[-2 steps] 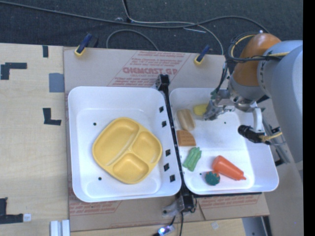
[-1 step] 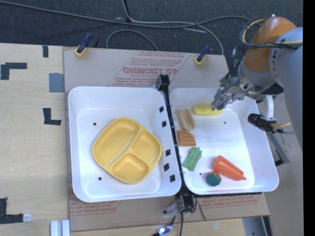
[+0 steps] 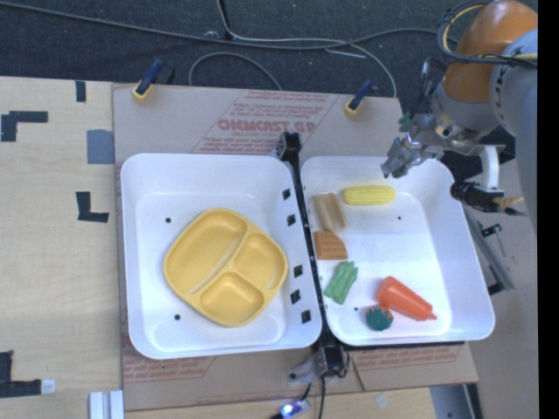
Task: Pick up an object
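- The pick is not yet made, as far as I can judge: the gripper [image 3: 400, 162] hangs above the far edge of the right bin [image 3: 454, 260], near its far right corner, and nothing shows between its tips.
- Whether it is spread or closed, I cannot tell; it is small and dark from this height.
- Every object lies on the floor of the right bin, so reaching, closing and lifting are all left to do.
- The corn cob [image 3: 368, 195] lies nearest the gripper, close to the bin's far edge and lengthwise along it, apart from its neighbours; it looks the likeliest target.
- A bread roll [image 3: 328, 210] sits just beside the corn, toward the bin's left edge, with an orange-brown slice [image 3: 330, 247] right below it, touching or nearly so.
- A green vegetable [image 3: 341, 281] lies near the left edge, further toward the near side.
- A carrot [image 3: 405, 298] rests toward the near edge, with a small dark green piece [image 3: 379, 319] touching its end.
- The left bin [image 3: 140, 260] carries a yellow divided plate [image 3: 226, 266] at its middle, away from the work.
- A black divider [image 3: 301, 234] with clips runs between the two bins.
- Nothing lies on top of the corn; the bin's far wall is close behind it and could crowd a descent.
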Controlling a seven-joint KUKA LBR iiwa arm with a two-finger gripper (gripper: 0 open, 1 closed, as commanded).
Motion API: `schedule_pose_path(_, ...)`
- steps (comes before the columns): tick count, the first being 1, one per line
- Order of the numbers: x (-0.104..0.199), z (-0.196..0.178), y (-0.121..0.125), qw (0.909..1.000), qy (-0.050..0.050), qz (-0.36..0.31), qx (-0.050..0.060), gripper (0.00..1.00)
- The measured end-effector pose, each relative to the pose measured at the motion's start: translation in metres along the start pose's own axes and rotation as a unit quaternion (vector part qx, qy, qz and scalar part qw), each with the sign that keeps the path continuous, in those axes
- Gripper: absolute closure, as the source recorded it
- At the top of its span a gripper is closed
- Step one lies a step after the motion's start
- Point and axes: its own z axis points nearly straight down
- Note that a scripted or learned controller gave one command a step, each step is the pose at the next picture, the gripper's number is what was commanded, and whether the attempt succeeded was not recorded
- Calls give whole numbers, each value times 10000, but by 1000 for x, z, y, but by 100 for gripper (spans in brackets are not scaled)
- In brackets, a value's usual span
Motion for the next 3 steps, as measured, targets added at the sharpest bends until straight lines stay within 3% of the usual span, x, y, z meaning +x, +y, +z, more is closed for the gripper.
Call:
schedule_pose_path(1, 6, -42, 2, 10000, 1, 1, 2, 100)
schedule_pose_path(3, 106, -24, -36, 10000, 11, -14, 41, 100)
